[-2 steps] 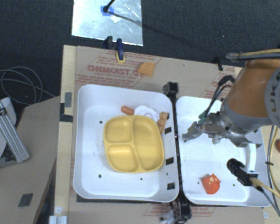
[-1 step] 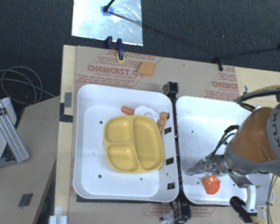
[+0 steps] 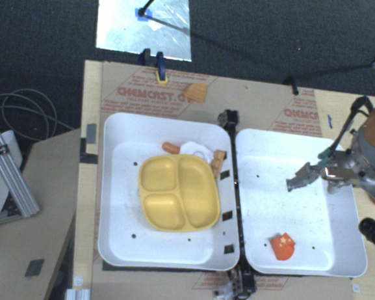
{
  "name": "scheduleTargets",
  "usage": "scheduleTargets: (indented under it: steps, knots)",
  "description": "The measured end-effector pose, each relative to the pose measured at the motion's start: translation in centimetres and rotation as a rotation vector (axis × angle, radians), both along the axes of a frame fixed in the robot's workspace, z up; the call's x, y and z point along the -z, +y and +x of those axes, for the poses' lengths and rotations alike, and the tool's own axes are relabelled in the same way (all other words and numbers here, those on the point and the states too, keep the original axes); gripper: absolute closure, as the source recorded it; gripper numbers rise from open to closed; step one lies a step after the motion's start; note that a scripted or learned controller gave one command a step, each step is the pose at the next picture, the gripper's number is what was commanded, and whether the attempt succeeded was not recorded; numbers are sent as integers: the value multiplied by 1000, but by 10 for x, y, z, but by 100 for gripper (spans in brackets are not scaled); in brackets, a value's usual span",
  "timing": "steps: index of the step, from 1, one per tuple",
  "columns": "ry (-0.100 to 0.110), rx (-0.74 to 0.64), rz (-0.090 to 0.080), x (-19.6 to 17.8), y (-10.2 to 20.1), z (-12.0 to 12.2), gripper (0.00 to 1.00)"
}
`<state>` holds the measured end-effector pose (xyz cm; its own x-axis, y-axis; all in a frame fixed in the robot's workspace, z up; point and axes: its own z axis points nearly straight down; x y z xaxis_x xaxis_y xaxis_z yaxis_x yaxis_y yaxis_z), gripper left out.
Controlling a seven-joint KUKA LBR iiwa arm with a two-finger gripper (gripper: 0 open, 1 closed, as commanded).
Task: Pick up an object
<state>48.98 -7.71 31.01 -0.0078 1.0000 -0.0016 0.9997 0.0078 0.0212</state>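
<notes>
Well below gripper (image 3: pixel 300 181) — orange object (image 3: pixel 283 246)

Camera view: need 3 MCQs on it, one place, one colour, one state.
1. Where does the orange object lie?
A. left bin
B. right bin
C. on the bench

2. What colour is the divided tray?
A. yellow
B. blue
C. green

3. What is between the tips of the pincer?
A. the orange object
B. the tray
C. nothing visible

Answers:
1 B, it lies near the front wall of the right bin.
2 A, it is plainly yellow, in the left bin.
3 C, the pincer hangs apart from both.
</notes>
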Motion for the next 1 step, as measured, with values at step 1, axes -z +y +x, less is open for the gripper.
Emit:
scheduleTargets:
  steps: [1]
  knots:
    - [20,-4,4,33,78,-3,0]
